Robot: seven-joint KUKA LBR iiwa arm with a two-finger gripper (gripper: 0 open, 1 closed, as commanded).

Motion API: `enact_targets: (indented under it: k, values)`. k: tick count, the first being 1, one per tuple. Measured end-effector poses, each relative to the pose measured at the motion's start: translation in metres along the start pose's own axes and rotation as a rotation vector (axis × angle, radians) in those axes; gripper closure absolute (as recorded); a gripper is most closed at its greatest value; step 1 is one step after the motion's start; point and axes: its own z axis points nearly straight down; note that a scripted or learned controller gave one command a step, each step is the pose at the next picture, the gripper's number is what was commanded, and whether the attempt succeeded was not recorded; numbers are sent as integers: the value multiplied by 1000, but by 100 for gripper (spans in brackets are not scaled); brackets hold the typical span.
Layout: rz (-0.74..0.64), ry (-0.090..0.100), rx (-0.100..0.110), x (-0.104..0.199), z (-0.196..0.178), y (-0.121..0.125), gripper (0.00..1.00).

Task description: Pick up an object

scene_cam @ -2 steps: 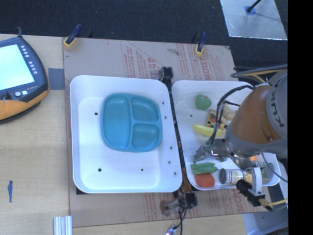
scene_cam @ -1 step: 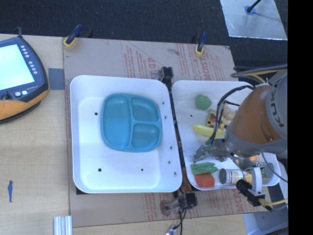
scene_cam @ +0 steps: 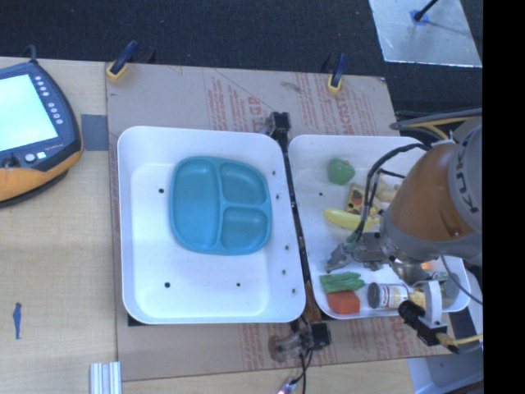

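I am hanging over the right bin [scene_cam: 310,220], my gripper [scene_cam: 344,254] reaching down near the middle of its contents. My grey fingers are pointing toward the bin's left wall, but the slanted view is too coarse for me to tell whether they are spread or pressed together, and I am seeing nothing between them.

The candidates are all lying in this bin. The green pepper-like toy [scene_cam: 340,282] is sitting just below my fingertips, with a red toy [scene_cam: 345,302] touching its lower side and a small bottle [scene_cam: 386,295] lying on its side just beside both. A yellow banana [scene_cam: 344,218] is lying above my fingers, a round green toy [scene_cam: 340,171] is resting near the far wall, and a printed packet [scene_cam: 359,197] is partly hidden by my cables. The left bin [scene_cam: 139,220] is holding a blue divided plate [scene_cam: 220,204].

I am judging the green pepper-like toy as the likeliest target, since it is nearest. It is looking like hollow plastic play food: light, stiff, smooth and probably slippery, not fragile. I would be closing across its narrow width at mid-length, because gripping along its length would let it squirt out. Its neighbour is crowding one side, so a finger might be landing on the red toy instead
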Motion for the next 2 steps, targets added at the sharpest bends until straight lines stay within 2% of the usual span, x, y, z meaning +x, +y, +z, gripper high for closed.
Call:
enact_targets:
  k: [2]
  values:
    - [0,-2,-2,-7,0,0,0]
